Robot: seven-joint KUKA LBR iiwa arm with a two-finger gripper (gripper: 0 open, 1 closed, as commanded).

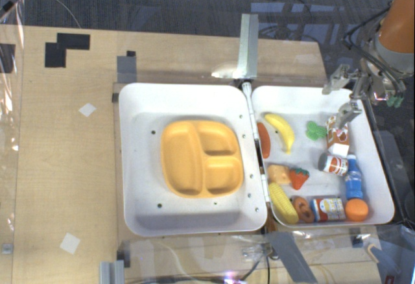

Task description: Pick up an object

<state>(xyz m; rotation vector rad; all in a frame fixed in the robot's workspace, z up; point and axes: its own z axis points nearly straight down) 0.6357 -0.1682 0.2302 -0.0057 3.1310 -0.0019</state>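
Pincer (pixel 351 109) hangs over the back right of the right bin (pixel 387 198), its tips at the top of a small brown-and-white carton (pixel 338 135); whether they are spread or pressed together I cannot tell. The step looks like the approach to a grasp. The carton stands touching a red-and-white can (pixel 333 164), with a blue bottle (pixel 353 183) just beside, so the next move calls for a straight descent and a clean close. The left bin (pixel 139 211) holds a yellow tray (pixel 201 158).
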